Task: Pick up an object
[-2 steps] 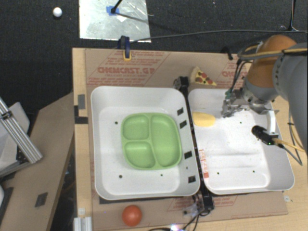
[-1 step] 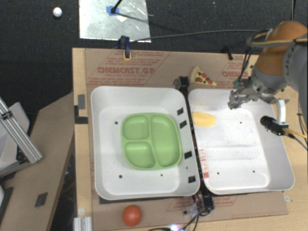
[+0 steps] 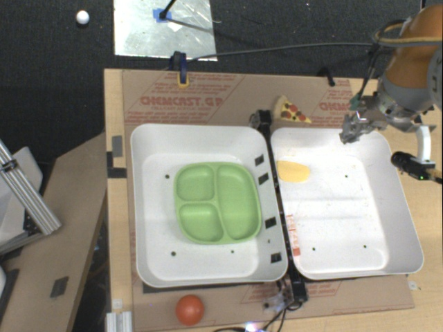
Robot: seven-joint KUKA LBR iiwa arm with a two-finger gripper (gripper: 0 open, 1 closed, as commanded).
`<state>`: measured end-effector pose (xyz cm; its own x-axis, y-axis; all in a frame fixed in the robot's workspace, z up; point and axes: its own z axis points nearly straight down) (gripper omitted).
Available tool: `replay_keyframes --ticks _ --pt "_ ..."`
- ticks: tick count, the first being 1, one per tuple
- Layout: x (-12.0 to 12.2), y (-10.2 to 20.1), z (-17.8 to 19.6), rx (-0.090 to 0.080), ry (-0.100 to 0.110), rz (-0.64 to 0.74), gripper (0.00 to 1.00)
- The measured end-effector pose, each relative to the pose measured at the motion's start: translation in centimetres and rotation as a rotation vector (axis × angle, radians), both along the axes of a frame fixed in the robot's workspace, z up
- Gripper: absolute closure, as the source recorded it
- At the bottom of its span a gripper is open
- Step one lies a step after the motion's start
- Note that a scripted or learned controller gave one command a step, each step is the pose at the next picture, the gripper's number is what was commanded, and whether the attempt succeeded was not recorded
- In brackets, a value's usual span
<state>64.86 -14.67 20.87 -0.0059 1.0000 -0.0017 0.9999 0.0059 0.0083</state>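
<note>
**Ana:** Over the far right corner of the right bin (image 3: 408, 247) hangs the gripper (image 3: 348, 133), just above the rim; nothing shows between its fingers, and from this slant I cannot tell how wide the pincer stands.

**Ben:** So no pick yet; where's the candidate?

**Ana:** Nearest one is the yellow piece (image 3: 293, 171), lying flat on the right bin's floor near its left wall, toward the far end; it sits apart from the gripper, across the far stretch of the bin.

**Ben:** Anything else in play?

**Ana:** Green divided plate (image 3: 217, 202) sits in the middle of the left bin (image 3: 149, 144); pizza slice toy (image 3: 291, 111) lies on the bench just beyond the far edge of the right bin; red ball (image 3: 189, 309) rests on the bench past the near edge of the left bin; all three outside the bin the arm is over.

**Ben:** Your call on progress?

**Ana:** Early, I'd say; the arm is over the right bin but not over any object; what's left is the whole of it, by my reading: travel across to the yellow piece, descend, close, lift.
</note>
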Motion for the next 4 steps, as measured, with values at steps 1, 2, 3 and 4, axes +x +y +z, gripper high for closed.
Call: replay_keyframes --ticks 1,2,3,4 --pt "0.1 0.0 2.8 0.001 0.004 0.000 1.00" --pt "-1.5 5.2 1.7 0.003 0.009 0.003 1.00" --pt "-3.2 10.7 0.7 0.003 0.009 0.003 1.00" --pt "-4.8 15.6 1.9 0.004 0.007 0.004 1.00"
